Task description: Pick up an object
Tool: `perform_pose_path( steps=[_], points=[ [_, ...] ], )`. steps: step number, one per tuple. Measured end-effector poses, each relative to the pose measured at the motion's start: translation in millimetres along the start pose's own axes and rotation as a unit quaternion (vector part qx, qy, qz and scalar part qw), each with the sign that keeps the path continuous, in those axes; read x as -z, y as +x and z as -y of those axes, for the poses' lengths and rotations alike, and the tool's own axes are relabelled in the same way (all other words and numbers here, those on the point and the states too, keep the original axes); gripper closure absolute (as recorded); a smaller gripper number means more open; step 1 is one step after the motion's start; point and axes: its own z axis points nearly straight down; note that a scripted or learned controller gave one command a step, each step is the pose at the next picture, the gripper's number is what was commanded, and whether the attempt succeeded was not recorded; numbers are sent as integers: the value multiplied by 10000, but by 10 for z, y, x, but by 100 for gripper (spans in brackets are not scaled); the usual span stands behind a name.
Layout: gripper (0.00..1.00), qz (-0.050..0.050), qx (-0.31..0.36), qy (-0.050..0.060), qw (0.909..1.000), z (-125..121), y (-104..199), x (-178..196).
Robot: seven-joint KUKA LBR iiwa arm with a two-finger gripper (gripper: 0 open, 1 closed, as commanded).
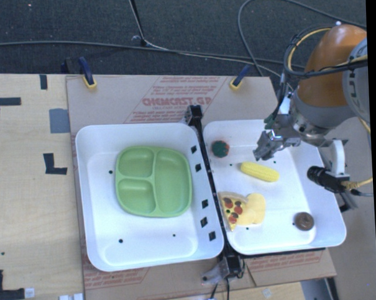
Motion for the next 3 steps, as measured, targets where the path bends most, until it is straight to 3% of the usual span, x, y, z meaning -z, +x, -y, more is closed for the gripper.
perform_pose_path(
  steps=[2, 3],
  points=[
    [100, -7, 22, 21, 10000, -351, 917, 40],
    [100, -5, 25, 25, 10000, -496, 1535, -43]
  ],
)
